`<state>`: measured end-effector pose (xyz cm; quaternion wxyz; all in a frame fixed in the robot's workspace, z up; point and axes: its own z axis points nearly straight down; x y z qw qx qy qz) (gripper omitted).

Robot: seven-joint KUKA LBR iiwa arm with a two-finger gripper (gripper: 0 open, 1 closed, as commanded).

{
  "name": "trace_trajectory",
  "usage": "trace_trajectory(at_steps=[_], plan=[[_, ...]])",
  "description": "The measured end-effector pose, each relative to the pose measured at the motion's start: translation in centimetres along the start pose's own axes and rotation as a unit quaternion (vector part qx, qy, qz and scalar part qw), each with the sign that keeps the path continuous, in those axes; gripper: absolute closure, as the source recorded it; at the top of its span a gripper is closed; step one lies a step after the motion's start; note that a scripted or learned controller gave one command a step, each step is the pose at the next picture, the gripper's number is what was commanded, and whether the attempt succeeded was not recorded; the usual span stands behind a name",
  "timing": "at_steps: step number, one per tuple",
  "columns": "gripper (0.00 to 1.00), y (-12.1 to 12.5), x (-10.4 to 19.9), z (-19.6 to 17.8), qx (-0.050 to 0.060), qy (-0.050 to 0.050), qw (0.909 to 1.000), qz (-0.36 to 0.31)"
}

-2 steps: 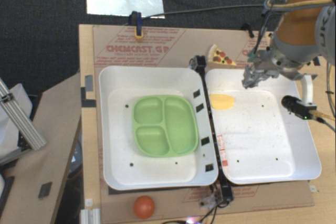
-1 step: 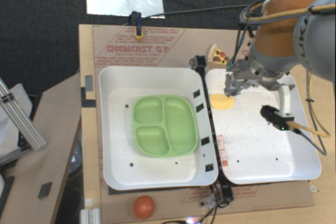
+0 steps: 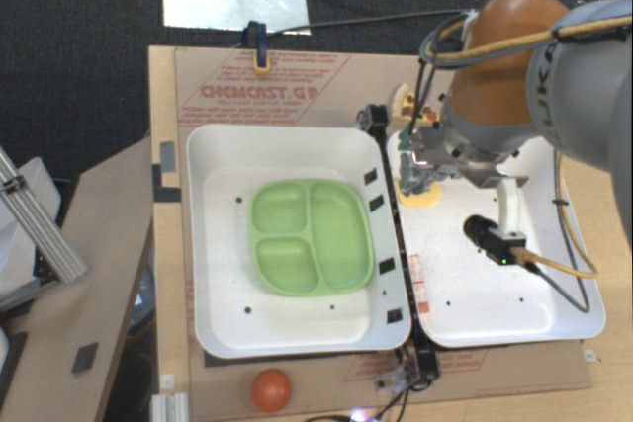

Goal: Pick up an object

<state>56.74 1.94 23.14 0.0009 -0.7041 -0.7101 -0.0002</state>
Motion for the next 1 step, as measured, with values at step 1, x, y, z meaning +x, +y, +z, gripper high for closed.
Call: trace_trajectory(at_steps=[1], plan=[[1.00, -1.56, 5.32, -0.81, -0.001, 0.000, 1.0000, -0.001]])
